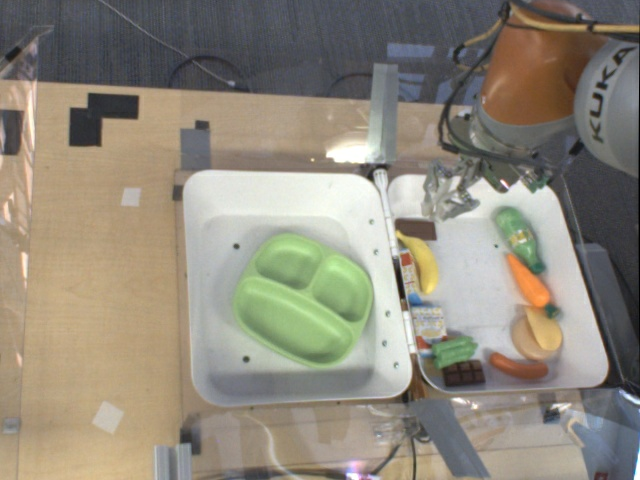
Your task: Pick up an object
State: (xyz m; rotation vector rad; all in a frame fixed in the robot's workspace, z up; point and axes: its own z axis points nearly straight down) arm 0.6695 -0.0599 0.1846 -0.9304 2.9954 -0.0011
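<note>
The pick has not happened yet, as far as the view shows: nothing sits between the fingers of the end effector (447,196), which hangs over the upper left corner of the right bin (470,268), just above the toy banana (424,260) and a small dark brown block (417,230) at the banana's top end. The metal fingers look spread apart and empty, though they are small and somewhat cluttered at this angle. All the candidate objects lie in the right bin: the banana along the left wall, a green bottle (519,236) and a toy carrot (529,282) toward the right side, a tan rounded piece (537,334) below the carrot, a red sausage (518,367) and a chocolate-bar piece (463,373) near the bottom edge, a green item (453,351) and a small printed carton (427,320) beside them. The left bin (210,368) holds a green divided plate (303,296), well apart from the arm. What remains is everything that matters: lowering onto an object, likely the banana or the brown block given where the arm hangs, closing on it and lifting it off the table (90,298).
</note>
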